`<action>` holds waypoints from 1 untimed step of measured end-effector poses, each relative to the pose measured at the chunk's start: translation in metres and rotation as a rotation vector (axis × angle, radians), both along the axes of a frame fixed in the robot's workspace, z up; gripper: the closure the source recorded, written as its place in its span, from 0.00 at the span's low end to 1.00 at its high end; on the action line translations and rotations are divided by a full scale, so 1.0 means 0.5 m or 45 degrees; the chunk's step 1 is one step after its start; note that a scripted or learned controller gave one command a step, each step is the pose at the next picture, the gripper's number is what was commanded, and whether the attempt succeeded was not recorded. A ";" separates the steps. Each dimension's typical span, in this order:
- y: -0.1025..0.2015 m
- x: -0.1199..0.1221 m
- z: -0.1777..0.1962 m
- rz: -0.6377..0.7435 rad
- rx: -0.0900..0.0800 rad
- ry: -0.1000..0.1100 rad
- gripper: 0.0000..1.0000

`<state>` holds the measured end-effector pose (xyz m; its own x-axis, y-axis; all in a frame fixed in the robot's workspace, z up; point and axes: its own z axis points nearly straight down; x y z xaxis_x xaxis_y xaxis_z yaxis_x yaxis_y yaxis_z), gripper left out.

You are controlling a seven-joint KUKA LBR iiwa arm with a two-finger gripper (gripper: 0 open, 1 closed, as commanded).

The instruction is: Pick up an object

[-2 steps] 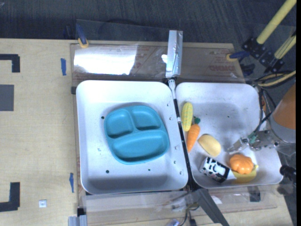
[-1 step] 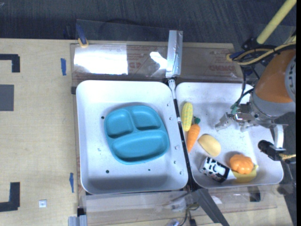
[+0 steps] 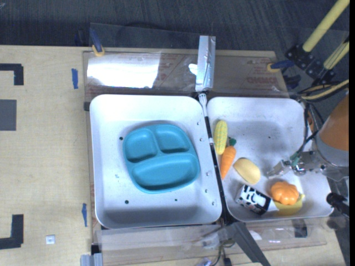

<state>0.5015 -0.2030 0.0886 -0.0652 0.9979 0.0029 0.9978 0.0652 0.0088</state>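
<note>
Hand [image 3: 284, 167], finger state indeterminate, low in right bin [image 3: 260, 107] above pumpkin [image 3: 284, 192], presumably positioned for pickup; corn [image 3: 221, 136], carrot [image 3: 227, 159], lemon [image 3: 247, 170] nearby; blue tray [image 3: 161, 157] in left bin [image 3: 105, 148].

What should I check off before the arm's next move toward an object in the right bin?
1. Graspable objects present in the right bin: corn, carrot, potato, orange pumpkin. Ok.
2. Gripper over the right bin: ok.
3. Gripper open for a grasp: cannot tell.
4. Anything held already: cannot tell.
5. Targets well separated: not ok; corn and carrot touch, and the black-and-white toy lies close to the pumpkin.
</note>
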 end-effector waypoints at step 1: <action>0.146 -0.039 -0.001 -0.154 -0.003 0.002 0.00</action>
<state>0.4821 -0.1298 0.0880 0.0553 0.9985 0.0008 0.9984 -0.0553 0.0074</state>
